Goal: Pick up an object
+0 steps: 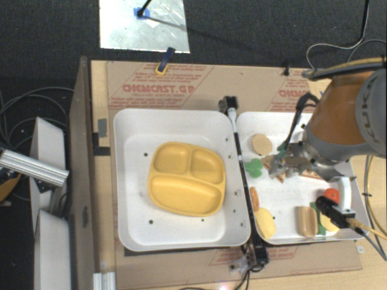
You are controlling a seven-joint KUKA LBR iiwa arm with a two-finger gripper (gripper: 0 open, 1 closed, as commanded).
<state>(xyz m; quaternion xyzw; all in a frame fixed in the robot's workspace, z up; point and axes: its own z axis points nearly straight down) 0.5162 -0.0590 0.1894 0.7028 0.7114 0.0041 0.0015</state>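
That small green toy veggie piece by the right white plastic bin's left wall looks light, hard and kinda slippery, so I'd pinch its middle, the pincer sits just beside it, can't tell its state, little wall room.

The two shallow white plastic bins look smooth with a soft sheen. The yellow three-compartment plastic tray is smooth and slightly glossy. The brown printed cardboard sheet under the bins looks matt. Beyond the bench's far edge, a square metal plate shines dully on dark, rough-looking carpet.
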